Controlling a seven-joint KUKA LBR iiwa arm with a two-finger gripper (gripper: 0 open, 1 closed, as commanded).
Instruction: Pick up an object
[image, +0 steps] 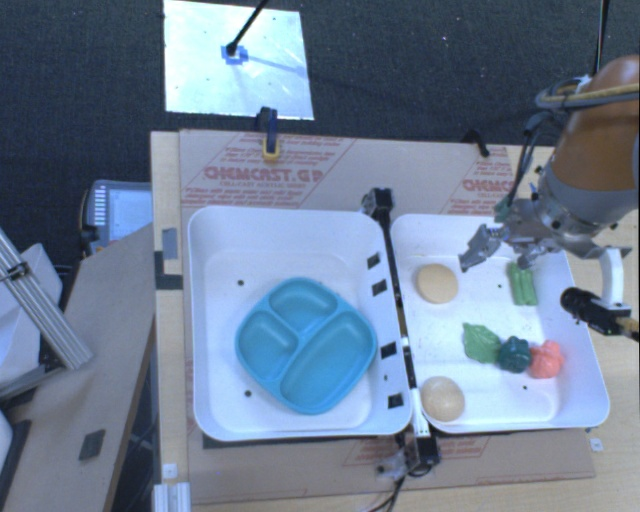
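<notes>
Nearest in the right bin (575, 410) sits one tan round piece (442, 398). Behind it, one leafy green piece (480, 342), one dark green piece (514, 353) and one orange-pink piece (546, 360) touch in a row. A second tan round piece (436, 282) lies just left of and below the claw (505, 250), with one green stick (522, 283) beside the claw's right side. The claw hovers with fingers spread apart, nothing between them. The left bin (215, 240) holds one blue divided plate (305, 343)
</notes>
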